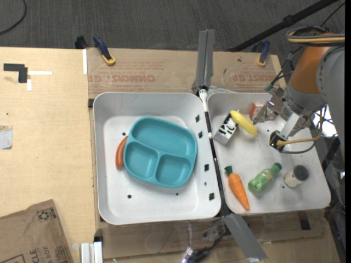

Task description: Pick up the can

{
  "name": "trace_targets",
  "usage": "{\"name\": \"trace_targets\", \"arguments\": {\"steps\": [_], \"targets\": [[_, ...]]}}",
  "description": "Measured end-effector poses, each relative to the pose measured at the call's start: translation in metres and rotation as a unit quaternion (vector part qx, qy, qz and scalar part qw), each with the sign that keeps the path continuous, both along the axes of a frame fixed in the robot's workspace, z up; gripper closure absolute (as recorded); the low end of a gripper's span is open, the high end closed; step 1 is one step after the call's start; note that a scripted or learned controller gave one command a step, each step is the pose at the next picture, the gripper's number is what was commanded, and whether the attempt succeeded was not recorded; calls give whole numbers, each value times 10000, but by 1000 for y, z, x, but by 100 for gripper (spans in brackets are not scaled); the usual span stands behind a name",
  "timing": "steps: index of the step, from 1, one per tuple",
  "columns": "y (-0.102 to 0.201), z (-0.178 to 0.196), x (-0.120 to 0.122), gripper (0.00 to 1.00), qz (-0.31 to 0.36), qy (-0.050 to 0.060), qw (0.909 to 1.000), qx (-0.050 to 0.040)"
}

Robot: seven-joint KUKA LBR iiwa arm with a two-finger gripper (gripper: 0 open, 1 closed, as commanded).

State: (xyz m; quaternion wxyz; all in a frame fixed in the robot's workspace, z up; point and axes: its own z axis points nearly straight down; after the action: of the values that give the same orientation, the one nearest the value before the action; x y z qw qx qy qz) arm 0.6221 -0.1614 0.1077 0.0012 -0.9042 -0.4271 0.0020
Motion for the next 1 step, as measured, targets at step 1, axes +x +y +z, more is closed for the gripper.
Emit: {"name": "trace_targets", "arguments": {"steps": [1], "targets": [[-56, 80, -55, 0, 276, -10, 9996, -6]]}}
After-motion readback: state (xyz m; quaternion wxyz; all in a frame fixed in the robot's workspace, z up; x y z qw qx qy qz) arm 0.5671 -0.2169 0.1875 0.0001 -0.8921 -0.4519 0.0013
